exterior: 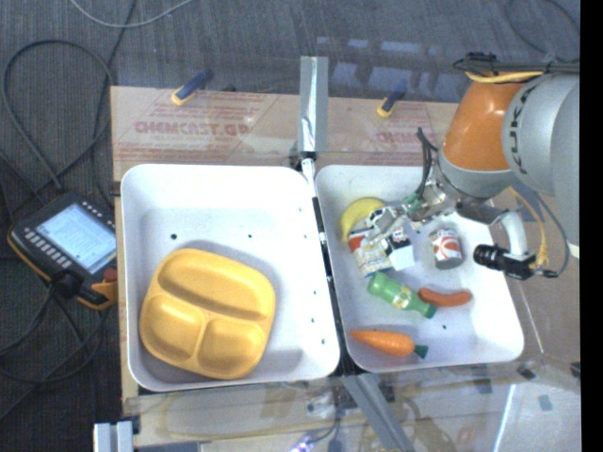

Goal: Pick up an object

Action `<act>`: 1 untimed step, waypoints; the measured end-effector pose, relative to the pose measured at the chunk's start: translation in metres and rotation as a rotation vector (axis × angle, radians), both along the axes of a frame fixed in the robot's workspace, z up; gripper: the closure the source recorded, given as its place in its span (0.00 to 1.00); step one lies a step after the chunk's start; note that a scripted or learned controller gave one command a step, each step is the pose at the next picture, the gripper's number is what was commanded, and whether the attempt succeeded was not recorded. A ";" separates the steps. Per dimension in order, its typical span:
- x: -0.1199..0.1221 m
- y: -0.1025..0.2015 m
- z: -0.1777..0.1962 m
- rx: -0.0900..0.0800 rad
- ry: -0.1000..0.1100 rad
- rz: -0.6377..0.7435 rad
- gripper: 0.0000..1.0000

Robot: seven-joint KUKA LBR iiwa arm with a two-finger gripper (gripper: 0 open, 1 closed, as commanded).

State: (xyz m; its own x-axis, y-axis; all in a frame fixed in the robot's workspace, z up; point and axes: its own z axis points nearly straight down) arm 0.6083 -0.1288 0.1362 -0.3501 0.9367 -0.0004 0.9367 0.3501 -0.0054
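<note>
Left bin (141, 205): a yellow compartment tray (207, 311) lies overturned in its near half; the right bin (490, 342) holds the small items, and the grey arm (528, 139) with its orange band reaches in over that bin's far right corner. Gripper (415, 207) hangs low over the bin's far middle, just above a white-and-red packet (382, 243) beside a yellow fruit (361, 217); whether its claw is apart or closed cannot be told. Smaller things: red-and-white can (446, 248) right of the gripper, green bottle (400, 294) at centre, carrot (384, 343) near the front wall, sausage (445, 298) beside the bottle's cap.
</note>
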 end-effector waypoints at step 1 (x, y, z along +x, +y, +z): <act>-0.014 -0.020 -0.041 0.005 -0.022 -0.048 0.00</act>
